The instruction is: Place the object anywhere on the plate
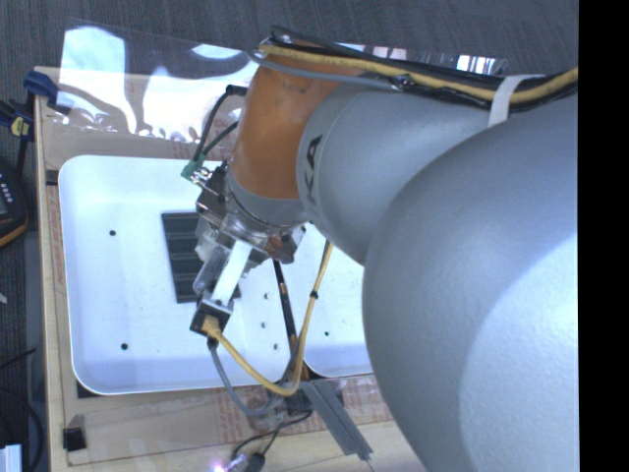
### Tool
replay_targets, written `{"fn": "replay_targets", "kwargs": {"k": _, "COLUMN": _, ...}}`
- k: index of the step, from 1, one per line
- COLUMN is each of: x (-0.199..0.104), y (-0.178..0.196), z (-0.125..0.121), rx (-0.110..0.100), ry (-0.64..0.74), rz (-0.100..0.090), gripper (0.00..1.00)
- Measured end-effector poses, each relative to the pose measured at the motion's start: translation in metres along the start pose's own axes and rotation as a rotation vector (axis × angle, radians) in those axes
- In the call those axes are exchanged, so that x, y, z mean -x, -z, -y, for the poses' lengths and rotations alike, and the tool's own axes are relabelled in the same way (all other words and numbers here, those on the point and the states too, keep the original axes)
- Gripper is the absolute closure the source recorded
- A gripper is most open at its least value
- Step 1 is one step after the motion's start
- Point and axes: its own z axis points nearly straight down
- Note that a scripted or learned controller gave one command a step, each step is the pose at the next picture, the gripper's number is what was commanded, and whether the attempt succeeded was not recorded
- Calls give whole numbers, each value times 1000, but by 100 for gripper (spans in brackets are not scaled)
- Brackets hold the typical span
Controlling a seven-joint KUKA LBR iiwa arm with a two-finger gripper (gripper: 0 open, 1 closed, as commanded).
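Observation:
A dark grey, ribbed, flat rectangular piece [180, 254] lies in the middle of the left white bin [98, 293]. My gripper [211, 226] hangs directly over its right side and hides that part. The wrist with the orange band [275, 136] and the thick grey arm [462, 264] cover the bin's right half. I see no other loose object in the bin, and anything under the gripper is hidden.
A small corner of the right bin [339, 357] shows below the arm. A clear plastic sheet [128, 96] stands behind the left bin, and a blue clamp [39, 87] sits at the bench's far left. The wooden bench edge [147, 421] runs along the front.

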Motion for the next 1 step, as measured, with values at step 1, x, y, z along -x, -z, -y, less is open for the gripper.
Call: {"fn": "replay_targets", "kwargs": {"k": 1, "x": 65, "y": -80, "z": -61, "rx": -3, "ry": -122, "rz": 4, "gripper": 100}}
